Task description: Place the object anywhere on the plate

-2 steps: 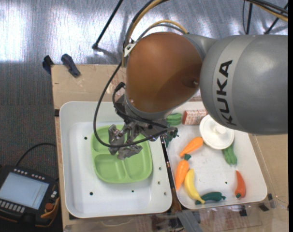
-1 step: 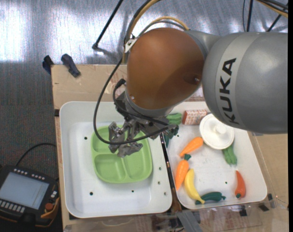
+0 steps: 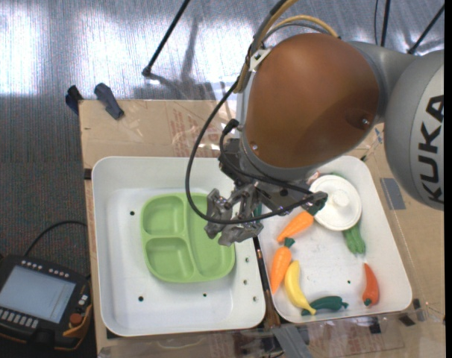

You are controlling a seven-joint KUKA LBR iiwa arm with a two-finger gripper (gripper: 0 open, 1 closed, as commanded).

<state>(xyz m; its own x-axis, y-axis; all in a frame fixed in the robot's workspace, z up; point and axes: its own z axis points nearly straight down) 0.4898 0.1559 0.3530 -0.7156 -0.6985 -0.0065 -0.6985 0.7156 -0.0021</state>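
A light green divided plate (image 3: pixel 170 253) lies in the left white bin (image 3: pixel 121 312). My gripper (image 3: pixel 235 224) hangs over the plate's right rim, near the wall between the two bins. The big orange-brown wrist above it hides much of the area behind. A small teal-green patch (image 3: pixel 257 209) shows close against the gripper; I cannot tell what it is or whether it is held. In the right bin (image 3: pixel 394 274) lie two orange carrots (image 3: pixel 297 226) (image 3: pixel 280 267), a yellow banana (image 3: pixel 295 288) and a red-orange pepper (image 3: pixel 370 284).
A white round dish (image 3: pixel 339 202) sits at the back of the right bin, with a green vegetable (image 3: pixel 354 241) beside it and a dark green one (image 3: pixel 329 303) at the front. A handheld control pad (image 3: pixel 36 297) lies left of the bench.
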